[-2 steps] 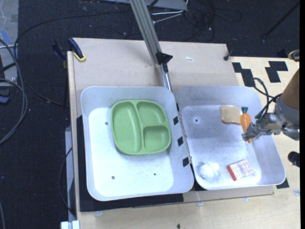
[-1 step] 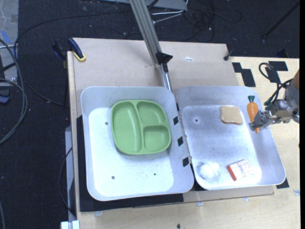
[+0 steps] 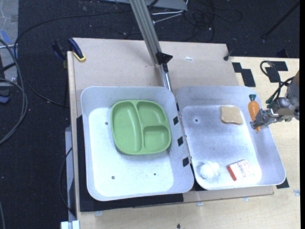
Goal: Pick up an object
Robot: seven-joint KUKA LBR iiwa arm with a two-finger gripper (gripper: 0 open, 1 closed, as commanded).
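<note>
**Tool at the carrot, nothing lifted yet**

Tool [image 3: 261,122] low over the right bin's [image 3: 272,152] 3 o'clock rim, at the end of the grey arm [image 3: 288,104] reaching in from 3 o'clock. Open or closed: cannot tell from this angle, too small and partly masked by its own body. Just beside the tool, at its 11 o'clock, a carrot [image 3: 253,109]; touching or merely close, impossible to say. No sign of anything clamped and raised.

Judged as the likely target: the carrot, being nearest. Lying against the sloped wall of the right bin near 2 o'clock of that bin. Long axis roughly along the 12-to-6 line, green top toward 12, orange body running down toward 6 and the tool.

Further out in the same bin: a tan slice of bread [image 3: 231,114] at the carrot's 9 o'clock, apart from it; a red and white packet [image 3: 239,169] near the bin's 5 o'clock; a white crumpled lump [image 3: 209,170] just at the packet's 9 o'clock.

In the left bin [image 3: 95,175], a green divided plate [image 3: 141,127], well away from the tool. Both bins side by side on the pale worktop [image 3: 119,61].

Progress, as a judgement: approach made, grasp unconfirmed, lift not yet done. Left to do: secure closure across the carrot's narrow width, then a clean rise clear of the rim.
</note>
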